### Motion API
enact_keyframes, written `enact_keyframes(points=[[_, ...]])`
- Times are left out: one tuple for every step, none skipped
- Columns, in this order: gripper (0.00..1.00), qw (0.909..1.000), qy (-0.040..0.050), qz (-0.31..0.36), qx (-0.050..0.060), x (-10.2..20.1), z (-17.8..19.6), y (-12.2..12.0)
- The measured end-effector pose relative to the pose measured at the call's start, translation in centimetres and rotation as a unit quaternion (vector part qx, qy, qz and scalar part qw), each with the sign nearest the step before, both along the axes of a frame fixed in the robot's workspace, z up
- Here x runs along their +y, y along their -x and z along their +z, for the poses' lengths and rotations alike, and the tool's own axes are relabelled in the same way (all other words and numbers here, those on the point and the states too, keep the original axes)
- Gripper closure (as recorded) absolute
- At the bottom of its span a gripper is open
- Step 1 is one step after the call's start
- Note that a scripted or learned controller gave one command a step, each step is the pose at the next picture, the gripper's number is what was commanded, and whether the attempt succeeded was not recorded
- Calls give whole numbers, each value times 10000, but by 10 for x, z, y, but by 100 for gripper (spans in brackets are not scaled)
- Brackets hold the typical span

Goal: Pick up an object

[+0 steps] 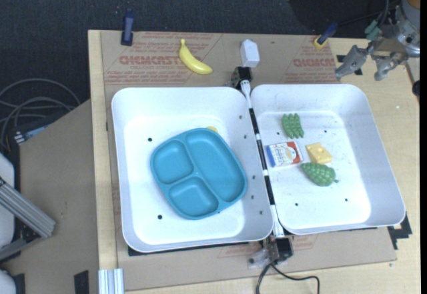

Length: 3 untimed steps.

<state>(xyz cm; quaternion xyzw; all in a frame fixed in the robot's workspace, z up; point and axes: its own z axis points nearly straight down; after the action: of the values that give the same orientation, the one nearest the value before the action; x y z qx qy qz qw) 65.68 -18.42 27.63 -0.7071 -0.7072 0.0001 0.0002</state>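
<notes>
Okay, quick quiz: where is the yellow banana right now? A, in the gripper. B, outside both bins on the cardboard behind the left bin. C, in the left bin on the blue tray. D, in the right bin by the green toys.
B: the banana lies on the cardboard behind the left bin, outside both bins.

My arm (408, 13) is cut off by the right edge. The blue tray (197, 173) hides most of a small yellow thing (212, 130).

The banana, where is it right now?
The banana lies on the cardboard bench top, outside both bins, just beyond the far rim of the left bin that holds the blue divided plate.
</notes>
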Motion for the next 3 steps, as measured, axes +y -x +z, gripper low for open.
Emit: enact_keyframes(points=[[0,10000,-6,6,8,62,-100,37],[0,10000,-3,1,10,81,-192,28],[0,10000,4,-7,1,54,-192,112]])
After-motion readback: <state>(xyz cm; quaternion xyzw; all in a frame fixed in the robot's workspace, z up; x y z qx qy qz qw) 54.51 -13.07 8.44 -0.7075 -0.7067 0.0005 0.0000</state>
